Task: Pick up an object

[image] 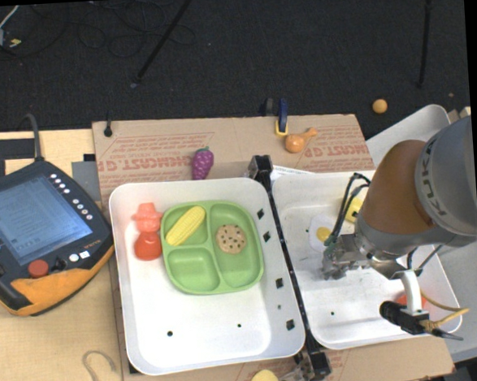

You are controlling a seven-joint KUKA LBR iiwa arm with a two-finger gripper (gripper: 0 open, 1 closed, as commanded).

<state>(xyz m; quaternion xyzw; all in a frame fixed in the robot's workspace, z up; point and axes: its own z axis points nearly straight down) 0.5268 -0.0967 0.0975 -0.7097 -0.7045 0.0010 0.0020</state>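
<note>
Dark carpeted floor point(212, 49) fills the far side, crossed by black cables point(158, 36) and thin stand legs. Light wood counter point(38, 354) at near left. Brown cardboard sheet point(163, 154) with red print lies under the bins. Blue clamp point(281, 116) pins its far edge. Small orange ball point(379, 106) lies on the floor, far right. Lighting even, soft shadows.

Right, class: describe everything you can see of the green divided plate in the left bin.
The green divided plate looks like smooth moulded plastic, roughly square with rounded corners and three compartments. It lies flat in the upper half of the left bin. A yellow corn cob lies tilted in the upper left compartment, a chocolate chip cookie sits in the right one, and the lower left one holds nothing. An orange-red toy stands at its left edge, seemingly touching.
</note>
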